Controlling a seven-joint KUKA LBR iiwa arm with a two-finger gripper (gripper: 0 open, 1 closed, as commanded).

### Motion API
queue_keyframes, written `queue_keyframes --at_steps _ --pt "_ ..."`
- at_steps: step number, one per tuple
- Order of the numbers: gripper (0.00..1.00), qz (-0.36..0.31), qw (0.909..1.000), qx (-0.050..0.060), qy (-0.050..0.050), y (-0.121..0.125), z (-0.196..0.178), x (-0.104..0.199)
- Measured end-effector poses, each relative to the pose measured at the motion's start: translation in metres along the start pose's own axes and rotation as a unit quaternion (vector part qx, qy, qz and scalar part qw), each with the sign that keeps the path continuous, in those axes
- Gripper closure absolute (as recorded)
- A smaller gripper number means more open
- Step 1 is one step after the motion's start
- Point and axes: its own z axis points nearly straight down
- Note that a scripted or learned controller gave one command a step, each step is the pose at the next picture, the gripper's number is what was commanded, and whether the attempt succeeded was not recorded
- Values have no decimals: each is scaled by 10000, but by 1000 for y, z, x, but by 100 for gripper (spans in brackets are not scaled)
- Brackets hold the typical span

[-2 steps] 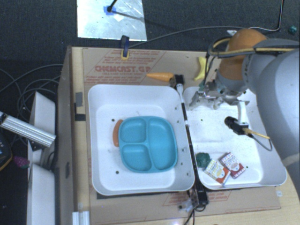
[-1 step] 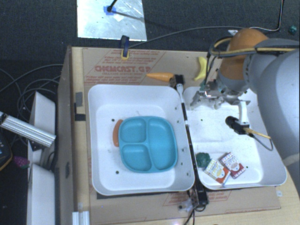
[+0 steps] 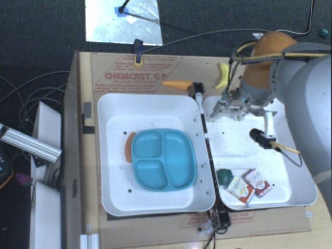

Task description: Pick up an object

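Packets [image 3: 239,188] and a green lump [image 3: 224,176] lie at the near end of the right bin [image 3: 236,147]. The gripper [image 3: 222,109] hangs over its far left corner, well apart from them; whether it is open or closed cannot be told

Cardboard sheet [image 3: 129,72]: foil square [image 3: 123,15] beyond its far edge, black clamp [image 3: 138,47] on that edge, aluminium rail [image 3: 31,143] to its left

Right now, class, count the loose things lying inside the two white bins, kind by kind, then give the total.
Blue divided plate: 1
Orange-brown sausage: 1
Green lump: 1
Small packets: 2, one yellowish packet and one red packet
Total: 5
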Motion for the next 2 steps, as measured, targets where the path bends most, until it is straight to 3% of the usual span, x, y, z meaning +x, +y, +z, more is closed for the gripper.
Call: queue_keyframes --at_steps 2 --pt "0 4 10000 1 -2 0 0 -1"
